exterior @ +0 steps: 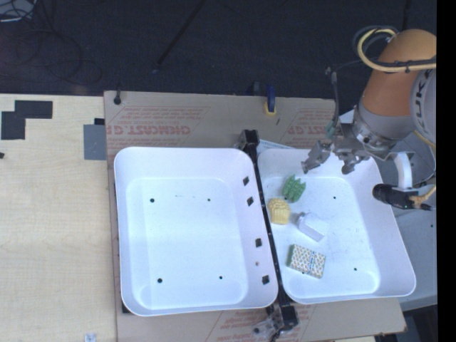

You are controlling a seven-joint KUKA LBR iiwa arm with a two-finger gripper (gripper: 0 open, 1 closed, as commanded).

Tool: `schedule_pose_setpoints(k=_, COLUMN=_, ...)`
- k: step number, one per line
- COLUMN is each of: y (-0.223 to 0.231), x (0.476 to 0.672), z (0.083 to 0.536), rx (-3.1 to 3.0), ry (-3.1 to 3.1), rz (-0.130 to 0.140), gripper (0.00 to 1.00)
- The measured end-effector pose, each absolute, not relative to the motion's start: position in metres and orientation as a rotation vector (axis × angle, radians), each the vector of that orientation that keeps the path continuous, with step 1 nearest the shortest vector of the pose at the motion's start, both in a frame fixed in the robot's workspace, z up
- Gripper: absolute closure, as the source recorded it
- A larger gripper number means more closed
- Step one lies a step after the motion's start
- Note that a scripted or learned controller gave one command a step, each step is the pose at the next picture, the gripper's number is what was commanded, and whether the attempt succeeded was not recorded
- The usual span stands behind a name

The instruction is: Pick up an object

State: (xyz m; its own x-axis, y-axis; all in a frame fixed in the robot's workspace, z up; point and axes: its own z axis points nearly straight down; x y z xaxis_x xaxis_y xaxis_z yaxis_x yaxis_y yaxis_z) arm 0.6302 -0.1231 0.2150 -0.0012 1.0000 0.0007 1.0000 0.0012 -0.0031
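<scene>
Gripper [332,159] hung over right bin's [399,262] far edge, fingers spread, nothing held, bumpy green toy [293,189], yellow lump [278,211], clear vial [311,226], patterned packet [307,260] below.

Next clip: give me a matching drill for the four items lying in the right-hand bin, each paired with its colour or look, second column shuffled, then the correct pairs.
Things:
1. Knobbly item nearest the bin's far edge
2. Lumpy item beside the bin divider
3. Small bottle-like item mid-bin
4. Flat packet nearest the camera

Looks:
A. White, pale and partly see-through
B. Green
C. Speckled pattern with a yellow edge
D. Yellow

Pairs: 1-B, 2-D, 3-A, 4-C

All four lie in the right bin; the gripper is over its far edge, holding none of them.
</scene>
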Motion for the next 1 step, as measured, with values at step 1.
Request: schedule_pose_setpoints(k=1, y=-0.117, x=0.6458, z=0.384, rx=-2.229, ry=-2.234, rz=-0.015, gripper=0.0)
